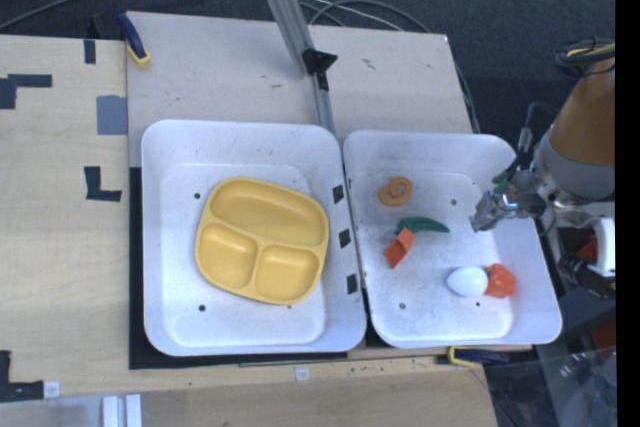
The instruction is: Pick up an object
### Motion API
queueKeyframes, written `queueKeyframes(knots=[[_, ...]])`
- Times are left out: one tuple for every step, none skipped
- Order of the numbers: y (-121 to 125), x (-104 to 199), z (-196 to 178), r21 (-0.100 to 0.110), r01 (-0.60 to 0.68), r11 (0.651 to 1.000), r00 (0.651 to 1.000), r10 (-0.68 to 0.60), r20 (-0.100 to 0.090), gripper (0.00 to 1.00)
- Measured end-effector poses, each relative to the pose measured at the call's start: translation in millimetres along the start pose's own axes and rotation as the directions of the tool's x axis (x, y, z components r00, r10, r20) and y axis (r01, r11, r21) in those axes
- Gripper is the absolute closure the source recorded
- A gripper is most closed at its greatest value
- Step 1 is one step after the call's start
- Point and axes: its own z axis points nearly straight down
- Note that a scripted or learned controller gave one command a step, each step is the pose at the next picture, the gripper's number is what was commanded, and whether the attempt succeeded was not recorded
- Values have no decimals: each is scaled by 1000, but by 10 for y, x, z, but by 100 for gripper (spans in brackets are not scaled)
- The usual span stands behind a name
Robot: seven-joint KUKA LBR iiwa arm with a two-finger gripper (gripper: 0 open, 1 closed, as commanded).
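The left bin [160, 215] holds a yellow divided plate [262, 239]. The right bin [520, 315] holds a small brown round piece [396, 190], a green strip [424, 225] touching an orange wedge [399, 248], and a white egg [466, 281] against an orange lump [501, 281]. The gripper [492, 212] hangs over the right bin's far side, apparently holding nothing.

I reach in from the right, my grey arm [585, 160] with its orange band sitting above the wrist. My gripper [490, 212] points left and a little down, low at the right side. It is small and dark here, and nothing shows between its tips.
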Motion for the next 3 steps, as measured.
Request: queueKeyframes(knots=[[8, 3, -270, 1, -1, 1000, 1000, 1, 0, 100], [-22, 500, -314, 5, 3, 1000, 1000, -3, -3, 100], [-30, 1104, -285, 6, 4, 1000, 1000, -4, -4, 100]])
